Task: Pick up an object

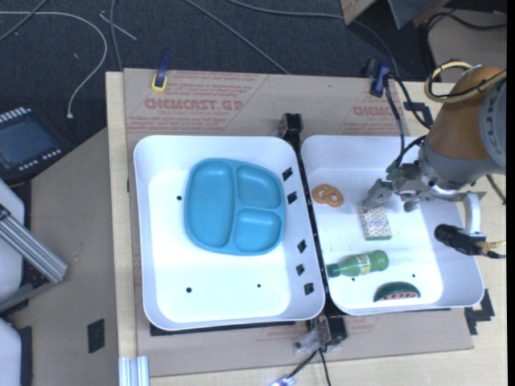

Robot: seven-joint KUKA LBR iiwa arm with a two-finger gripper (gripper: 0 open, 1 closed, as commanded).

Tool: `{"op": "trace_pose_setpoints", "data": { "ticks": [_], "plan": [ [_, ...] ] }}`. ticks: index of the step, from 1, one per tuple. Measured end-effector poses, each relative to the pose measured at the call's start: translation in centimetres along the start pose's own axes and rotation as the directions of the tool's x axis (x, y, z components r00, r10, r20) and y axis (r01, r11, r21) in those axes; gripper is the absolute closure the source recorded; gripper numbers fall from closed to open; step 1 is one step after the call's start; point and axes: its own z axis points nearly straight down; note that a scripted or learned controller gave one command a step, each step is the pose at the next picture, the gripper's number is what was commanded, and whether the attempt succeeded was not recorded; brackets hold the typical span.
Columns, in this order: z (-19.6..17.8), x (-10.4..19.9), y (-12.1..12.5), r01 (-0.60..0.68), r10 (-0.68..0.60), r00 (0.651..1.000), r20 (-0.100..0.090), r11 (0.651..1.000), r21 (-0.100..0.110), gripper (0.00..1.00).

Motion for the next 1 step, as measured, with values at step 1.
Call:
{"op": "trace_pose_setpoints", "data": {
  "ticks": [1],
  "plan": [
    [-1.56,-0.05,0.24,0.000,0.000,1.000,0.002,1.000,-0.009,1.00]
  ]
}}
